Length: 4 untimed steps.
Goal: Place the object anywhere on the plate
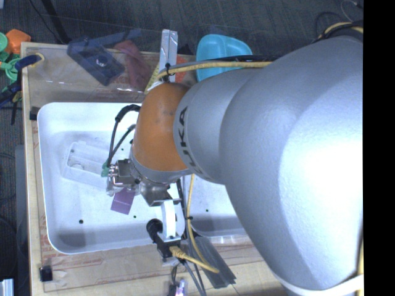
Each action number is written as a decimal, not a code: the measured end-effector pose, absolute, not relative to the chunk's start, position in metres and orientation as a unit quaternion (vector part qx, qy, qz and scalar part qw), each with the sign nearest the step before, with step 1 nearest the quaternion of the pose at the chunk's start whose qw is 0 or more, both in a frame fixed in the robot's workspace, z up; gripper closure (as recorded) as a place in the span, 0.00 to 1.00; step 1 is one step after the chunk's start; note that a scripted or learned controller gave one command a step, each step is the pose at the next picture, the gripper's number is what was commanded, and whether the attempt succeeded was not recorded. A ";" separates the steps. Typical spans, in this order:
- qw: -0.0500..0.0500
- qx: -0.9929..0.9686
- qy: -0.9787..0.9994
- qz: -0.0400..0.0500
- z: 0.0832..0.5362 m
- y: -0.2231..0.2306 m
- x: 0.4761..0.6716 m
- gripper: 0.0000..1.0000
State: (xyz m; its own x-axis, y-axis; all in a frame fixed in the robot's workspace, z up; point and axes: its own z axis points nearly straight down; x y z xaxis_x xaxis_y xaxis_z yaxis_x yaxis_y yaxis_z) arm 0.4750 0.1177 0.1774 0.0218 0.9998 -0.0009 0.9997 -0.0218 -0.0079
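My gripper (118, 180) hangs low over the middle of the left white bin (46, 184), below the arm's orange band (157, 128). A small purple block (122, 201) sits directly under the gripper's tip, touching or very close to it; whether it is held I cannot tell. To the left of the gripper, a clear plastic plate-like piece (83, 160) lies on the bin floor, its right edge reaching the gripper. The arm's body hides the bin's right side.
The big grey arm covers the right bin apart from a strip of its front rim (216, 226). Behind the bins lie a light-blue object (222, 47), a dark grey-blue piece (95, 57) and a reddish item (133, 55). Green and orange toys (8, 57) sit at the far left.
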 end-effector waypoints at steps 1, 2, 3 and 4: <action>0.001 -0.697 -0.717 0.001 0.191 0.029 0.516 1.00; 0.001 -0.767 -0.642 0.001 0.219 0.088 0.476 1.00; 0.001 -0.770 -0.639 0.002 0.190 -0.010 0.530 1.00; 0.002 -0.725 -0.689 0.002 0.190 0.063 0.475 1.00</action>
State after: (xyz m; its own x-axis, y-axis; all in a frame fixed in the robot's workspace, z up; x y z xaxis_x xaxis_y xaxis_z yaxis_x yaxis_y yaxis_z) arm 0.4754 0.0630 0.1902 0.0501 0.9987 -0.0002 0.9987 -0.0501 -0.0060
